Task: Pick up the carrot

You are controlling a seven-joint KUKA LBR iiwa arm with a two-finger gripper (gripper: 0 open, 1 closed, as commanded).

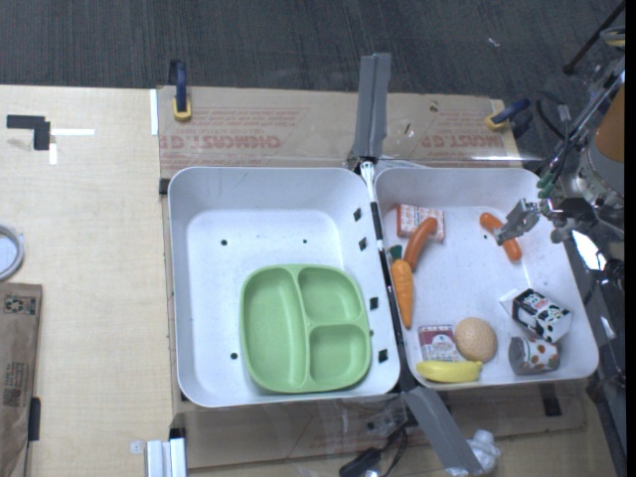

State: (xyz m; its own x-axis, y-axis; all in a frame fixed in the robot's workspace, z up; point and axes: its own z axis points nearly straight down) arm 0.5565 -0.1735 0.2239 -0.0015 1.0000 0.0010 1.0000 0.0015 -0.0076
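Note:
The carrot [401, 290] is orange with a green stub at its upper end. It lies lengthwise along the left wall of the right bin [467, 182], next to the divider. My gripper [537, 225] hangs over the right side of that bin, far to the right of the carrot. Its fingers stand apart with nothing between them. A smaller orange piece [503, 236] lies just left of and below the fingertips.
An orange sausage [420, 241] and a red-white carton [418, 219] sit just above the carrot. A packet [436, 343], bread roll [476, 339], banana [449, 371], black-white carton [542, 313] and can [535, 356] line the bin's front. A green divided plate [306, 326] lies in the left bin.

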